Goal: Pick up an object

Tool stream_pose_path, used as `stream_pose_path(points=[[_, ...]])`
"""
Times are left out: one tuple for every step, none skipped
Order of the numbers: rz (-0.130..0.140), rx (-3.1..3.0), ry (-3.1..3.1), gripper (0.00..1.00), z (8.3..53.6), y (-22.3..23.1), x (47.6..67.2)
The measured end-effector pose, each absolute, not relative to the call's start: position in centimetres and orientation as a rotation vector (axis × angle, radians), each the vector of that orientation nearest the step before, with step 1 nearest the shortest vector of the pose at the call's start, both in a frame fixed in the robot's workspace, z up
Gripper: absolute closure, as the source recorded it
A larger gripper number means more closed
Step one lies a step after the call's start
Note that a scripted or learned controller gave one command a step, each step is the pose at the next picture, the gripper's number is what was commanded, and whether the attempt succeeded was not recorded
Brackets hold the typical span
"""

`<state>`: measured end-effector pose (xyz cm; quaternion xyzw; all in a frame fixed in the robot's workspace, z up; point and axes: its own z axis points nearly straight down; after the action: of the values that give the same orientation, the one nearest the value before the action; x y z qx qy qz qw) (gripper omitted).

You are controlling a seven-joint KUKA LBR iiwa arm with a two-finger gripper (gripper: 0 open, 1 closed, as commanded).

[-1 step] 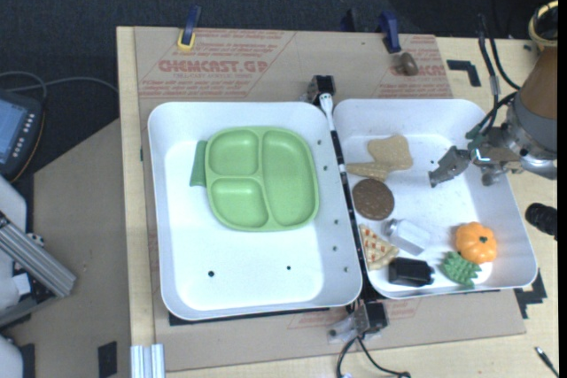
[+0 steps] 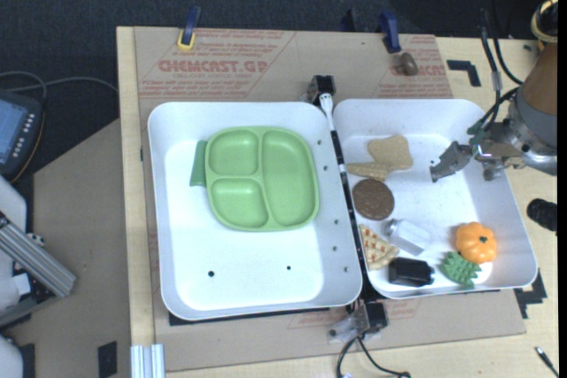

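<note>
Camera view: right bin holds all the pickable items. One tan bread-shaped piece up top, one brown round patty just below it, one waffle-patterned wedge near the bin's left wall, one clear plastic piece beside it, one black block at the near edge, one orange pumpkin touching one green leafy toy. Seven items, none lifted.

Gripper hangs over bare bin floor at upper right of this bin, fingers spread apart, nothing between them. Looks like the approach step; no target committed yet (bread piece is nearest, pumpkin also close). Next move likely calls for centring over one item, dropping low, then closing; the flat pieces will probably be hard to pinch, the pumpkin easier.

Left bin holds one green divided plate, three compartments.
</note>
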<state>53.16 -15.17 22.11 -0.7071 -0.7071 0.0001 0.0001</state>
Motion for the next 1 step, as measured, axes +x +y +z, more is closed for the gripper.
stream_pose_path(points=[[0.003,-2.219,-2.217,0.0,15.96,-15.55,53.12]])
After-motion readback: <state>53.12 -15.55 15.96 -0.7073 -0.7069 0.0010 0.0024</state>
